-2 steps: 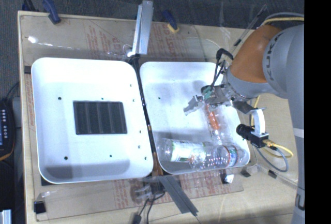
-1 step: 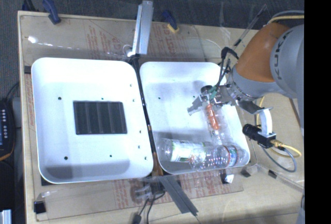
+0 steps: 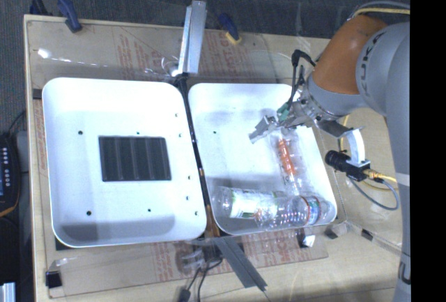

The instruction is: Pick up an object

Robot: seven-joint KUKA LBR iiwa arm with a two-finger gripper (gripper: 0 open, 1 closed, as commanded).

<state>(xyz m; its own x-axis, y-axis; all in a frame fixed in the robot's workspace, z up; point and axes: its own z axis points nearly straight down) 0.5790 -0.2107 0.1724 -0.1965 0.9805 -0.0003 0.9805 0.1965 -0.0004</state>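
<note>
My gripper [image 3: 264,127] hangs over the right bin [image 3: 223,109], in its far right part, and points left. Just below it lies a small clear bottle with orange contents [image 3: 286,158], running towards the bin's front; its top end is right at the gripper. Whether it is held cannot be made out. A larger clear plastic bottle with a green and white label [image 3: 270,208] lies on its side along the front wall of the same bin. In the middle of the left bin [image 3: 70,102] lies a flat black ribbed rectangle [image 3: 134,158].
A metal bar [image 3: 192,35] stands at the back between the two bins, with blue clamps [image 3: 68,13] on the bench's far edge. Another metal strip [image 3: 240,267] lies at the front. The arm's grey and orange body [image 3: 362,63] covers the right side.
</note>
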